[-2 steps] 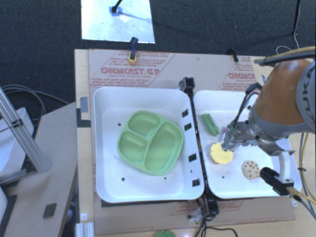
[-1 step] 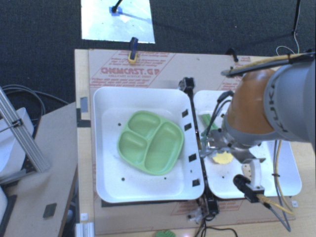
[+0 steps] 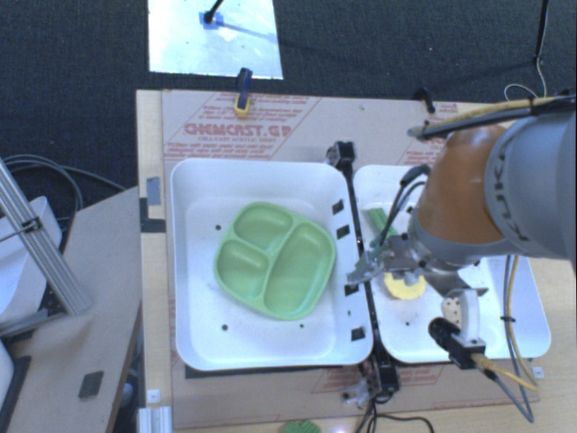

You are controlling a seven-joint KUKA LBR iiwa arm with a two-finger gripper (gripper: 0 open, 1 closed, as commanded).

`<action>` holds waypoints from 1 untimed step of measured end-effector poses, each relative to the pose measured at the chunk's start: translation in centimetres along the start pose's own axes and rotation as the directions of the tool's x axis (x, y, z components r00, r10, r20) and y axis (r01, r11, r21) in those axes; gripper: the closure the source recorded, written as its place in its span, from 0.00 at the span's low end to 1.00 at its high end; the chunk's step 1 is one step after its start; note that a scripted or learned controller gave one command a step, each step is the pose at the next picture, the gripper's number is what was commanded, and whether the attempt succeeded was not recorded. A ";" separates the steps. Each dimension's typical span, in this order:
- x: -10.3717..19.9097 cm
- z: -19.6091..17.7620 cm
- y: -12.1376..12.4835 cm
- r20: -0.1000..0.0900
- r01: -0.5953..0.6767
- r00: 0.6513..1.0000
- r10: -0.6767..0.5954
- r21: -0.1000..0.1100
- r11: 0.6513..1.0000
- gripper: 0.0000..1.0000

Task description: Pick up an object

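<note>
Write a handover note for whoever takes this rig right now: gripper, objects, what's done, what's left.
Gripper: low over the right bin, near its left wall; whether it is open or shut cannot be told.
Objects: yellow piece right beside the gripper in the right bin; green piece further back. Green divided plate lies in the left bin.
Done: arm is down over the yellow piece.
Left: confirm a grasp, then lift.

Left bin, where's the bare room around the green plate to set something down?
In the left bin, bare floor runs along the back wall and down the left side of the green plate, plus a strip along the front wall. The right bin is crowded: the arm hangs over a yellow piece.
</note>
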State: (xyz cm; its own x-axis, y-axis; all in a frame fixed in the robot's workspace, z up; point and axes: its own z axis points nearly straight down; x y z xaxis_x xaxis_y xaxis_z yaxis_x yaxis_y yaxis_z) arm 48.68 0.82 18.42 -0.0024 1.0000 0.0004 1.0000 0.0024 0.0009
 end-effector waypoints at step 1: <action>-0.6 0.0 0.0 0.000 -0.001 1.000 0.001 0.000 1.000 0.00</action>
State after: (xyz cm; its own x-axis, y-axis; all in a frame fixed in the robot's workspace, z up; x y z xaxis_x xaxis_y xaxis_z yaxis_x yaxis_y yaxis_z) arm 48.68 0.27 18.42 -0.0015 1.0000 0.0003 1.0000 0.0015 0.0010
